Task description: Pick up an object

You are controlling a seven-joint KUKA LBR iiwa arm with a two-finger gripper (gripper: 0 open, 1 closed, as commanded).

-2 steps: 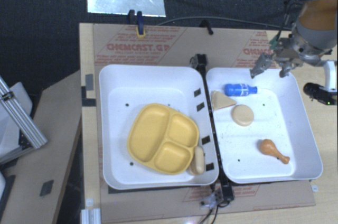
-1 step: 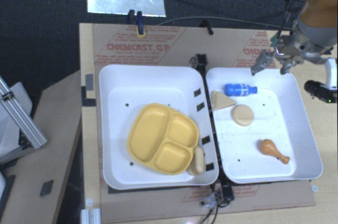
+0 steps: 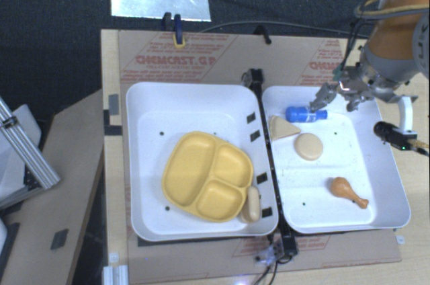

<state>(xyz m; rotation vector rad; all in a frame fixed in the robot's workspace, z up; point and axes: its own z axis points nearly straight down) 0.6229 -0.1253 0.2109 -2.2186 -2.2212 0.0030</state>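
1. Two white bins sat side by side on the bench: the left bin [image 3: 144, 142] and the right bin [image 3: 376, 176].
2. The left bin held one yellow divided tray [image 3: 208, 176] and one pale bread roll [image 3: 252, 204] just beside the tray's lower right corner.
3. The right bin held four things: one blue bottle [image 3: 302, 115] lying on its side near the far edge, one cream wedge [image 3: 282, 127] just left of it, one round beige bun [image 3: 309, 146] below, and one brown drumstick [image 3: 348, 191] nearer the front.
4. The gripper [image 3: 322, 97] hung at the bottle's right end; whether it touched the bottle, or how wide it stood, I could not tell.
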